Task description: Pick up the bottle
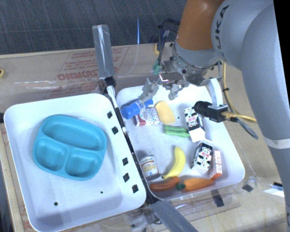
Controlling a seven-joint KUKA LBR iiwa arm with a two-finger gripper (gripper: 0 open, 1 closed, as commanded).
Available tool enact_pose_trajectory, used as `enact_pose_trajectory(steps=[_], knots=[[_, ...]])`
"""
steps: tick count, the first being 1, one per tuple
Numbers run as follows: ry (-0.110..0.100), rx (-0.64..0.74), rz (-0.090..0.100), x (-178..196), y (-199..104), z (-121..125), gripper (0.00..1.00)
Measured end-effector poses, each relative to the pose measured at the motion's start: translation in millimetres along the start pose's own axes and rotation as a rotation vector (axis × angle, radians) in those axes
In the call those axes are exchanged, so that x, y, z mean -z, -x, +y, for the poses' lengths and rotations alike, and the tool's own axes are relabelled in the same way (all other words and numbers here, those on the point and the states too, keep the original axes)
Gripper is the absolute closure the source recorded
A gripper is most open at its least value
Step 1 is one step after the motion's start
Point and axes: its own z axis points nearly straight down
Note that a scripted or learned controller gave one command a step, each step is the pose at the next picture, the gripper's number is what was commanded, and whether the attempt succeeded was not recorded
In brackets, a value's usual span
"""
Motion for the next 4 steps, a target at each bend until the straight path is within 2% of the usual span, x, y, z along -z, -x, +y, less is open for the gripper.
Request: enact_pose_trajectory(steps=[1, 2, 3, 4], knots=[[0.000, 0.000, 0.000, 0, 0, 0, 0.00], [0.007, -0.111, -0.001, -114, -11, 29, 0.00], [-0.002, -0.108, 0.000, -109, -11, 28, 1.00], [-0.002, -0.108, 0.000, -109, -11, 28, 0.00]])
